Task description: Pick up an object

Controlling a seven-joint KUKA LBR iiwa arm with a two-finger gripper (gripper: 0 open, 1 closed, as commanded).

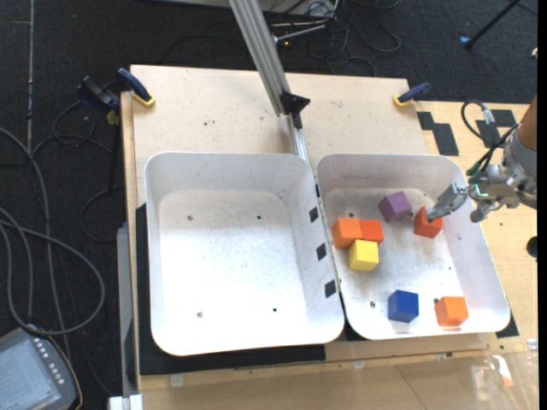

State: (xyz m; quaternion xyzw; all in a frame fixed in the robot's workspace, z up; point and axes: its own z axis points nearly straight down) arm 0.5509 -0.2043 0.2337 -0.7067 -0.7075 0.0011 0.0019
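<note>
Two-finger gripper (442, 209) at the red plastic block (426, 224), right shallow white bin (487, 254).
Finger opening and hold cannot be told; purple cube (395, 205) apparently just beside the red block.

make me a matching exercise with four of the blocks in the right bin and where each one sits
Things:
1. purple block
2. yellow block
3. blue block
4. red block

Places:
A. at the gripper tip
B. near the bin's front edge, left of an orange block
C. touching the front of the orange block near the bin's middle
D. farthest back, between that middle orange block and the red one

Pairs: 1-D, 2-C, 3-B, 4-A
</note>
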